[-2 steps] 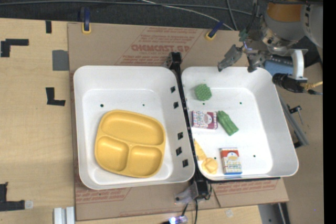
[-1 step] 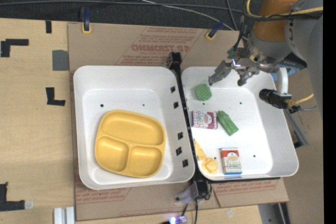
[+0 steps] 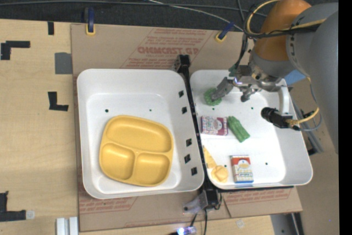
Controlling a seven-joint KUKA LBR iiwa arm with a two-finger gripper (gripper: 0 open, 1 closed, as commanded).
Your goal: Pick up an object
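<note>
Grey fingers of the gripper (image 3: 232,91) are spread open at the back-left corner of the right bin (image 3: 286,143); one fingertip touches a green object (image 3: 212,96). The left bin (image 3: 91,118) holds a yellow tray (image 3: 136,149).

Grey arm (image 3: 322,47) — orange band (image 3: 280,27), looping cables — metal end effector (image 3: 234,92).

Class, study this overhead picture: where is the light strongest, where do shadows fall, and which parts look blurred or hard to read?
Camera view: even light from above, brightest on the white bins' floors; soft shadow along the left bin's inner walls and under the yellow tray; the pincer and the green object by it look soft; the small box's print is too small to read.
</note>
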